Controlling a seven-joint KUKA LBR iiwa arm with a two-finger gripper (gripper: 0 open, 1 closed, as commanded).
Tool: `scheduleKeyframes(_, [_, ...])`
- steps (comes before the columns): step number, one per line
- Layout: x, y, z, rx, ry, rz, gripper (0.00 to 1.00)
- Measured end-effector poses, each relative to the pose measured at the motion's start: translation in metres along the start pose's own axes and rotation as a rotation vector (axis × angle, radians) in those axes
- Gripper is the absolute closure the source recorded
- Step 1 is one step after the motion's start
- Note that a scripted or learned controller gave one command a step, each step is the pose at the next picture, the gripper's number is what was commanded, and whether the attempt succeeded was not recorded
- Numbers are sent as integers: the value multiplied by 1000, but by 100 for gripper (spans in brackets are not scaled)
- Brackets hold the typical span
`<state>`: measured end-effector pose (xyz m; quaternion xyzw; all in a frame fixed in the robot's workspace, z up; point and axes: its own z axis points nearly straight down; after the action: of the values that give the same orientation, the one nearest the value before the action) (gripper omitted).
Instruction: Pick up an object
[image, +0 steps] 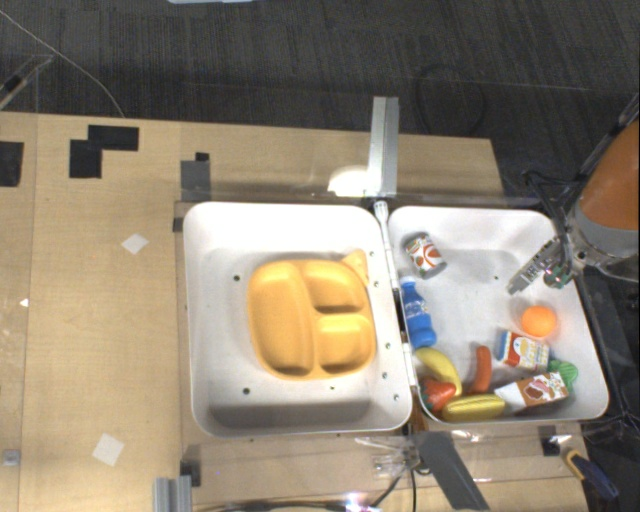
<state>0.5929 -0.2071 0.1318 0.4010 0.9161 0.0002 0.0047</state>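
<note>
My gripper (537, 280) hangs over the right bin (470, 222), near its right wall, with the orange-banded arm reaching in from the right. Its fingers stand apart and nothing is between them. Just below it lies an orange ball (540, 320). A red and white can (424, 254) lies at the bin's far left, with a blue bottle (415, 316) against the left wall. Along the near side lie a banana (438, 365), a second yellow fruit (474, 405), a red sausage (483, 368) and two small cartons (522, 350) (543, 390).
The left bin (215, 250) holds a yellow divided tray (310, 318). A green item (566, 373) sits by the right bin's near right corner and a red item (436, 393) by the banana. A metal post (384, 150) rises behind the divider.
</note>
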Motion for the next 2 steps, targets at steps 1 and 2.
scheduleKeyframes(1, [1, 1, 0, -1, 1, -1, 0])
scheduleKeyframes(2, [-12, 77, 44, -3, 0, 267, 0])
